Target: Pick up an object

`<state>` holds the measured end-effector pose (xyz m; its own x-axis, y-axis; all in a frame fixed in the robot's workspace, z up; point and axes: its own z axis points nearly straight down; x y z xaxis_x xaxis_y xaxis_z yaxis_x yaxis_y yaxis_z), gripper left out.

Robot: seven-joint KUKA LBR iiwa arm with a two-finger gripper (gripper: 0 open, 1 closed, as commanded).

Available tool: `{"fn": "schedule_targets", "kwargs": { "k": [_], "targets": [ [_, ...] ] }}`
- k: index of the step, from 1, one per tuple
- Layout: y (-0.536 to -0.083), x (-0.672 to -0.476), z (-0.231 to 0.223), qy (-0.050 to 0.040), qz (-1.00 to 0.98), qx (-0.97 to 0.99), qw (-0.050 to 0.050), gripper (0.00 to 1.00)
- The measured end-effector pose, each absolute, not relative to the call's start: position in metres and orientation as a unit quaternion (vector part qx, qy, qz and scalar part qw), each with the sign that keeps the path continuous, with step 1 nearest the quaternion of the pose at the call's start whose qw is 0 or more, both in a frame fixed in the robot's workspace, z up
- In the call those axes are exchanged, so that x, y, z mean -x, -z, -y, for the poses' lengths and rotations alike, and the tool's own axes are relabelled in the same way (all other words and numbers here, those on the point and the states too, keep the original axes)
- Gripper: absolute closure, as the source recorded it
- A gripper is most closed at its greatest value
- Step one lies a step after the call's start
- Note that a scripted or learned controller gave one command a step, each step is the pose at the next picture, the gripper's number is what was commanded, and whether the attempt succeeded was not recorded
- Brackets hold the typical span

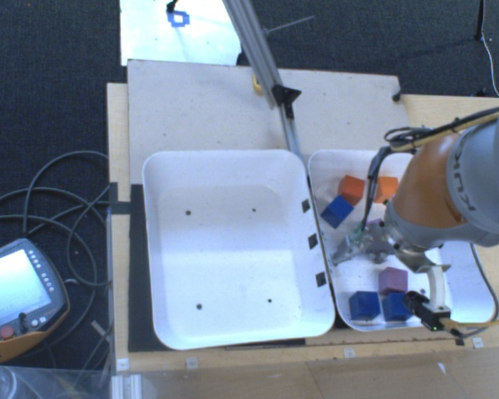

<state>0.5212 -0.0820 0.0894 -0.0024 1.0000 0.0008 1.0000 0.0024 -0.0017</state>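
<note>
Grey metal of the gripper [351,246] is pictured low in the right bin [343,155], near the wall at its nine o'clock side. Whether it is parted or closed cannot be told from this slanted view, and no block can be made out within it.

The nearest candidate, a blue block [337,211], lies close by at the gripper's eleven o'clock, apart from it. Two orange blocks [352,188] are seen farther out, between twelve and one o'clock. A purple block [392,279] sits at four o'clock, partly crowded by the wrist, with a pair of blue blocks [364,304] near the rim at five o'clock. The left bin [233,223] lies at nine o'clock.

An empty grasp is judged the main risk: the tool appears placed on bare floor between blocks, so a close here would likely catch nothing. The bin wall could also be scraped, given how near it stands. The blue block might be nudged aside rather than caught if approached off-centre.
</note>
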Motion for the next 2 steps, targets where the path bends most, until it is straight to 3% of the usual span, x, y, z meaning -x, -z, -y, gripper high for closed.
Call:
{"fn": "schedule_targets", "kwargs": {
  "k": [1,2],
  "targets": [
    [-0.101,-0.522,0.082,0.0010,0.709,0.706,-0.001,1.00],
    [-0.165,-0.521,0.084,0.0023,0.709,0.706,-0.003,1.00]
  ]
}}
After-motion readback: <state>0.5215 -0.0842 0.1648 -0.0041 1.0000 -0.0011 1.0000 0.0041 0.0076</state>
